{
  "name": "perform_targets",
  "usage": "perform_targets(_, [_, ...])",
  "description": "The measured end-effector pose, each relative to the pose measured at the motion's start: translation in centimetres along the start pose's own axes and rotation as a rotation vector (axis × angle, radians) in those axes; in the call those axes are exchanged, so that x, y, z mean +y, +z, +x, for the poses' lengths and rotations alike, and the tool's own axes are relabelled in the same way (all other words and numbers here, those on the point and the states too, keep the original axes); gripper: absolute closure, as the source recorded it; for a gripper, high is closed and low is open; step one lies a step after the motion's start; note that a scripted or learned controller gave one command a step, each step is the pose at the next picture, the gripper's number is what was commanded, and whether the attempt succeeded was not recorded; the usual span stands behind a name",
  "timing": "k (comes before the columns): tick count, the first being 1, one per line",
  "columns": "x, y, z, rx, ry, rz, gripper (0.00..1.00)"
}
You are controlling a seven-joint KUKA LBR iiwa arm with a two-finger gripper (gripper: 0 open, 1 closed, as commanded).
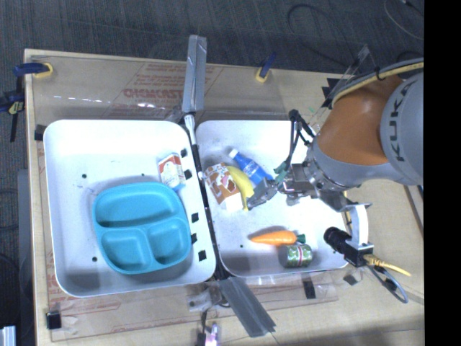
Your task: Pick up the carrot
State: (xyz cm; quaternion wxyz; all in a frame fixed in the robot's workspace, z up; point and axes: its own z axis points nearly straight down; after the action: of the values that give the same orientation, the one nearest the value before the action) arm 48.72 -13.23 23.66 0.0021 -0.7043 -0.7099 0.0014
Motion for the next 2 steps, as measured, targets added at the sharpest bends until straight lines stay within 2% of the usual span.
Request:
perform_targets(1, [-1.2,12.1,-3.7,0.000,-0.081,0.000,0.00])
perform_targets(2, [-1.1,14.5,-7.8,0.000,-0.286,-0.003,0.00])
